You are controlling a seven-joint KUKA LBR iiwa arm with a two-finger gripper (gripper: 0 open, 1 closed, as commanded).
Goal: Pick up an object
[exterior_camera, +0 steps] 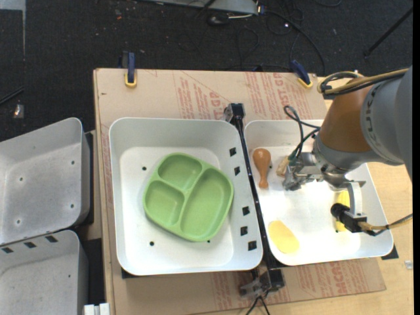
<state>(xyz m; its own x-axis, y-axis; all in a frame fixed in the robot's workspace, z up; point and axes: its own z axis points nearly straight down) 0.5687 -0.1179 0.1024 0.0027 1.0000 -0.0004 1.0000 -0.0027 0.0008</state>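
A green divided plate [189,196] lies in the left bin [125,143]. In the right bin [275,131] a brown wooden spoon [262,165] lies near the left wall and a pale yellow flat piece [283,236] lies near the front. A yellow object [341,202] shows partly beside the arm at the right. My gripper [293,174] hangs low over the middle of the right bin, just right of the spoon, with a small tan thing [282,168] at its left side. The arm's wrist hides most of it.
Two white bin lids [39,176] lie off the bench at the left. Blue clamps [130,67] hold the cardboard-topped bench at its back edge. A black divider [246,176] runs between the bins. Cables trail from the arm at the right.
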